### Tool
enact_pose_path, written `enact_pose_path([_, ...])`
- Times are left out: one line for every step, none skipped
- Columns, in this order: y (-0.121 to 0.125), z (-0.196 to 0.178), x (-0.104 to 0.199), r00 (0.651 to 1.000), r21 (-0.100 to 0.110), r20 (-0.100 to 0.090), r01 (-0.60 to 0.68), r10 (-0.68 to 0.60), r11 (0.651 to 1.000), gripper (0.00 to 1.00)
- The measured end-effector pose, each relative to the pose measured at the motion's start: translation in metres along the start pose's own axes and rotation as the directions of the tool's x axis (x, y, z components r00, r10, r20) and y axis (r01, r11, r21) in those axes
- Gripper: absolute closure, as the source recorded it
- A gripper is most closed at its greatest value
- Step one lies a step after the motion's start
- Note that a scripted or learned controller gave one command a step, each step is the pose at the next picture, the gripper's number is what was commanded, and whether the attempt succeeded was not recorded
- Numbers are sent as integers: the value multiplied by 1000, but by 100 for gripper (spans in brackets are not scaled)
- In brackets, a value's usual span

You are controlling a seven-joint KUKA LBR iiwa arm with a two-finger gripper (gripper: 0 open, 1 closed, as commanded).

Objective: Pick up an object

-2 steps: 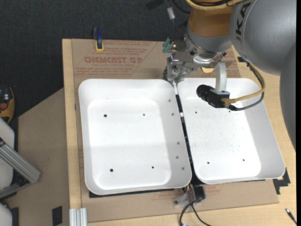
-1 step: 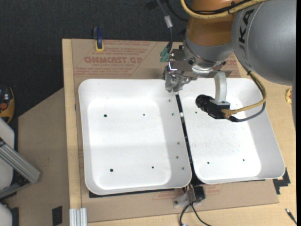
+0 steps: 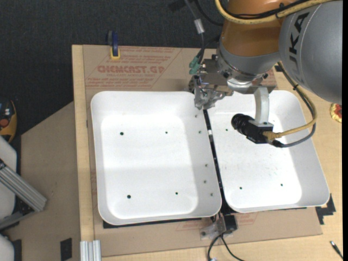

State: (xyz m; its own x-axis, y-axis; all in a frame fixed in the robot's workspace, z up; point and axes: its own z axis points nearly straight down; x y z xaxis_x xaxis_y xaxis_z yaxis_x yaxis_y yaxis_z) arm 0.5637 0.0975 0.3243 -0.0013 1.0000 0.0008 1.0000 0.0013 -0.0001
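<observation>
Trouble, as we judge it, lies in where the gripper [image 3: 205, 99] sits: low over the seam between the left bin [image 3: 109, 105] and right bin [image 3: 312, 162], by their far rims. We cannot tell how the jaws stand. We make out no object for picking near them, so a closing would likely catch a rim or nothing.

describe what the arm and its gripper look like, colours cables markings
The arm is grey with a glossy orange band above the wrist and dark lettering on its shell. Black and yellow cables run along it. The gripper is small, metallic grey, beside a black cylindrical attachment.
</observation>
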Motion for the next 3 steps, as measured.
enact_pose_path([15, 90, 68, 1000, 9, 1, 5, -5, 1000, 100])
enact_pose_path([10, 12, -7, 1000, -7, 2, -7, 7, 1000, 100])
enact_pose_path([-4, -8, -19, 1000, -5, 1, -3, 3, 1000, 100])
